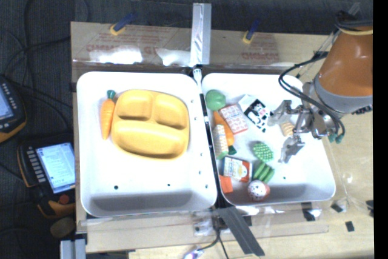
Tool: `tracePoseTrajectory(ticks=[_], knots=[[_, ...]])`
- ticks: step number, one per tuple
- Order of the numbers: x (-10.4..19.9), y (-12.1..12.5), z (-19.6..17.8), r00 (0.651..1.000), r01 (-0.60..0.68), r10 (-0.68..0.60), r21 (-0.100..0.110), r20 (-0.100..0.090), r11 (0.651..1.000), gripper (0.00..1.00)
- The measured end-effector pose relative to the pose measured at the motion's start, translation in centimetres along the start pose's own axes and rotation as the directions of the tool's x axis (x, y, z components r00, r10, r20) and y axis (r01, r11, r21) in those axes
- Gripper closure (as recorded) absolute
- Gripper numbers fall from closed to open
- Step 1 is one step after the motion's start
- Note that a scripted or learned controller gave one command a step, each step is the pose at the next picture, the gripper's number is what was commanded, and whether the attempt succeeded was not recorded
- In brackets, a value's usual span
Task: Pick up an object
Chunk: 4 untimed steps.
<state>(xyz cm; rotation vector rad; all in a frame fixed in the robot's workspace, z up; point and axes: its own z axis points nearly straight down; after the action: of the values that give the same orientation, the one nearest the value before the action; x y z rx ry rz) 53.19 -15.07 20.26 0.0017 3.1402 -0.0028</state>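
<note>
The pincer [291, 132] hangs over the right part of the right bin [321, 182], its fingers spread apart with nothing between them. Just to its left lies a green dotted piece [262, 151], and near that a black-and-white card [257, 113], a pink packet [234, 118], a green ball [215, 99], a red-and-white box [237, 169] and a pale speckled ball [257, 190]. The left bin [91, 191] holds a yellow divided tray [150, 123] with a toy carrot [107, 116] touching its left side. Both bins rest on the worktop [357, 191].
</note>
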Motion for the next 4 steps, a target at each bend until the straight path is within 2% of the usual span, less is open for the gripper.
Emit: tracePoseTrajectory(ticks=[1,2,3,4], knots=[[-0.9,2.1,10.0,0.997,-0.068,0.068,0.000,0.018,0.998,0.00],[1.1,3.9,11.1,0.983,-0.185,0.185,0.000,0.020,0.983,0.00],[0.2,5.2,11.2,0.975,-0.222,0.222,0.001,0.012,0.975,0.00],[4.3,4.9,11.2,0.969,-0.245,0.245,-0.001,0.018,0.970,0.00]])
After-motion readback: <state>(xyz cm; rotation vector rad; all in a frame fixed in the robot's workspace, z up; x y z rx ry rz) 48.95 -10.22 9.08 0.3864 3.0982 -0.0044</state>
